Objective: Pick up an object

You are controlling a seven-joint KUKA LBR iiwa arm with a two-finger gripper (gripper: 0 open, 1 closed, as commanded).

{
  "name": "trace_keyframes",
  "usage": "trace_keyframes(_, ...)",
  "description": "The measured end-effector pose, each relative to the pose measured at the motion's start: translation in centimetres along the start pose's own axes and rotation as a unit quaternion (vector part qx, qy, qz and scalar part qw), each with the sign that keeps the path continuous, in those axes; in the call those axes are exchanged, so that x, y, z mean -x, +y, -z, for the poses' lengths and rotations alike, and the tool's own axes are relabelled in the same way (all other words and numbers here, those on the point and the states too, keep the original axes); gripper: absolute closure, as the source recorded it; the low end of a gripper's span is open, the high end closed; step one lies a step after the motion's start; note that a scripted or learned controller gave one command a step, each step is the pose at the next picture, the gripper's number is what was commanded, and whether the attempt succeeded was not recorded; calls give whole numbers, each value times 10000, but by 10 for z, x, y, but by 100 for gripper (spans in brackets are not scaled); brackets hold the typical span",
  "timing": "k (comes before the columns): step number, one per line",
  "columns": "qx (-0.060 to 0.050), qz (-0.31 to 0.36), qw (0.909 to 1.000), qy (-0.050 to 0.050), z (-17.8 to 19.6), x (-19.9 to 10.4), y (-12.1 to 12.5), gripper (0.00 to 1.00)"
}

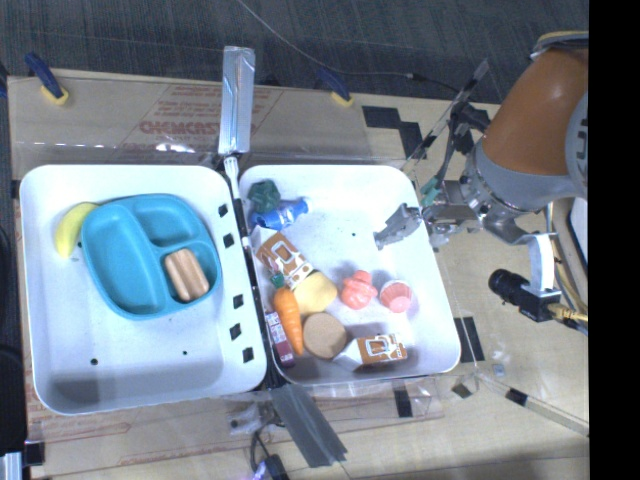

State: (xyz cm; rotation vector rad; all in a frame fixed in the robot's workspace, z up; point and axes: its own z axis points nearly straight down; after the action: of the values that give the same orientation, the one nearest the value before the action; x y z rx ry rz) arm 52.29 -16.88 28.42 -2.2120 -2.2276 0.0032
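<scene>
The right bin (340,183) holds several toy foods: a blue-green bottle (272,208) at the back left, a brown-and-white carton (283,259), a carrot (288,315), a yellow lemon (316,292), a tan round piece (324,335), a small brown box (379,348), and two pink pieces (358,290) (397,296). My gripper (397,225) hangs over the right side of this bin, above bare floor, with nothing between its fingers that I can make out. The arm with its orange band (535,98) reaches in from the right.
The left bin (60,358) carries a blue divided plate (145,253) with a brown bread roll (186,274) in it, and a banana (68,228) beside the plate. A metal post (236,98) stands behind the divider between the bins. Cables run near the wrist.
</scene>
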Motion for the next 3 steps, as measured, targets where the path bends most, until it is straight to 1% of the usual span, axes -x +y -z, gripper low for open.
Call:
trace_keyframes(1, -26, 136, 9999, 15, -175, -6, -47, 0)
trace_keyframes(2, 9, -645, 9979, -1, -170, -2, -40, 0)
trace_keyframes(3, 6, -1534, 9882, 0, -134, -5, -46, 0)
